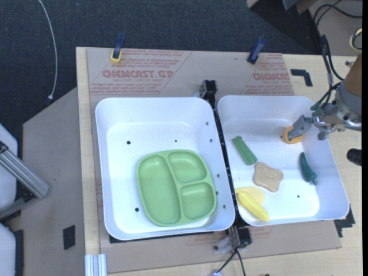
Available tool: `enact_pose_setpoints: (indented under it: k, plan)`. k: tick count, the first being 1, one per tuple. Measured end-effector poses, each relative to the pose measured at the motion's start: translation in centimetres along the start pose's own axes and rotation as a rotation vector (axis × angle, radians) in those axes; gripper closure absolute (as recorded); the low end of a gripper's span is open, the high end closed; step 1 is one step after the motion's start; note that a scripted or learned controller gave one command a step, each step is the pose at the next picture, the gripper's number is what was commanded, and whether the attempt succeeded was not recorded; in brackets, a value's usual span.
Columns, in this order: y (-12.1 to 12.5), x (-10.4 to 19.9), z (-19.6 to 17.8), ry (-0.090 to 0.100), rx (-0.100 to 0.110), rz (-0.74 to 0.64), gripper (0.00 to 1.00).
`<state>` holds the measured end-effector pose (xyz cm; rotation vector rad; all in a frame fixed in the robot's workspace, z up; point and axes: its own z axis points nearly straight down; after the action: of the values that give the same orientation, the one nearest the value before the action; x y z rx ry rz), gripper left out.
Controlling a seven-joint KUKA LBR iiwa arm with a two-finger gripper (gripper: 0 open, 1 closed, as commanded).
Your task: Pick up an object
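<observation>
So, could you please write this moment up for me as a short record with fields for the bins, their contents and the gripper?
left bin: holds a green divided plate
right bin: holds five small things
green stick: near the divider, lying at a slant
tan biscuit shape: middle of the bin
yellow banana: front edge, near the divider
dark green piece: right side
orange piece: back right, at the gripper's tip
gripper: over the right bin's back right; grasp unclear
</observation>
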<state>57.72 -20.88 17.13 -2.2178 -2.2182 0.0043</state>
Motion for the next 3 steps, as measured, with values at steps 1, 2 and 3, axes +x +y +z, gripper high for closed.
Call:
enact_pose_setpoints:
  k: [1, 2, 3]
  plan:
    - [-0.3, 0.1, 6.4, 0.001, 0.003, 0.001, 0.0]
    - [-0.1, 0.1, 8.7, -0.004, -0.008, -0.001, 0.0]
    - [-0.1, 0.1, 7.5, -0.005, -0.01, 0.0, 1.0]
